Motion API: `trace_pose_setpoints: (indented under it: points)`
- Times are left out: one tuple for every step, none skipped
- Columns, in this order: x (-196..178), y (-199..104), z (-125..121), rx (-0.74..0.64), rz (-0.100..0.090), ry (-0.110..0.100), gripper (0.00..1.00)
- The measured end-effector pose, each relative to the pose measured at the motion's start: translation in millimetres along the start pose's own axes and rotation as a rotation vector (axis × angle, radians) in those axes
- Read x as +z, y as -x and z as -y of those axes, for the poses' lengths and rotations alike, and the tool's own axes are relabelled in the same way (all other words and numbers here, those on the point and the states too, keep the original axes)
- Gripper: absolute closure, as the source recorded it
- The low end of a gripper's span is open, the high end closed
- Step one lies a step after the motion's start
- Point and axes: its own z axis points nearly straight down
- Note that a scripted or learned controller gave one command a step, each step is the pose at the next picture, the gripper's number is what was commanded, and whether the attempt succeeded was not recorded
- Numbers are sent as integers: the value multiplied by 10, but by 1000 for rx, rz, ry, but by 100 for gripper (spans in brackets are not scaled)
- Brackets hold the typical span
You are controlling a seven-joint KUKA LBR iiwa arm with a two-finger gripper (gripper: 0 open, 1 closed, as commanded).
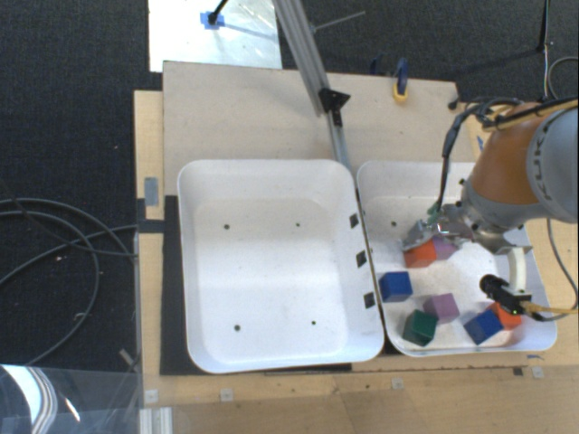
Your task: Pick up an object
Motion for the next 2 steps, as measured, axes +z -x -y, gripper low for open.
trace_pose_setpoints:
  points:
    - [-86,2,4,1,-2,-2,100]
    - [-928,-1316,-354,-9,-5,4,100]
